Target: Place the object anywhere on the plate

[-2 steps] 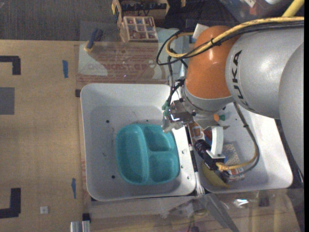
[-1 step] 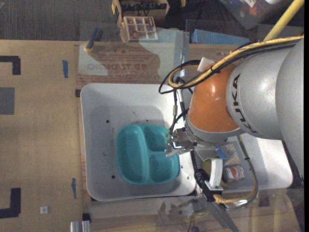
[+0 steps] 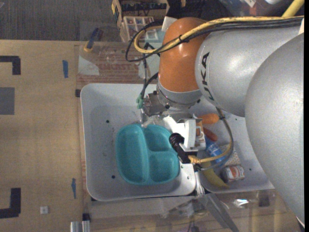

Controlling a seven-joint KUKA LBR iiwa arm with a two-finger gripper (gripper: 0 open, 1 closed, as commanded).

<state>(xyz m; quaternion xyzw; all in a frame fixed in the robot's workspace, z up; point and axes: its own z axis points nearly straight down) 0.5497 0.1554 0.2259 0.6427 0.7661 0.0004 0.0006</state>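
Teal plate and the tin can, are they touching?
Apart. The camera view shows the plate in one bin, the can in the other bin.

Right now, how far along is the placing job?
Done: nothing; the teal divided plastic plate shows no object in its visible compartments. In hand: the gripper hovers at the plate's edge, load unclear. Left: the placement; a small tin can lies in the neighbouring white bin.

We see bright, even overhead light, with soft glare on the arm's grey shell (image 3: 246, 64) and orange band (image 3: 181, 57). The white bin (image 3: 96, 129) looks washed out, and fine detail is soft.
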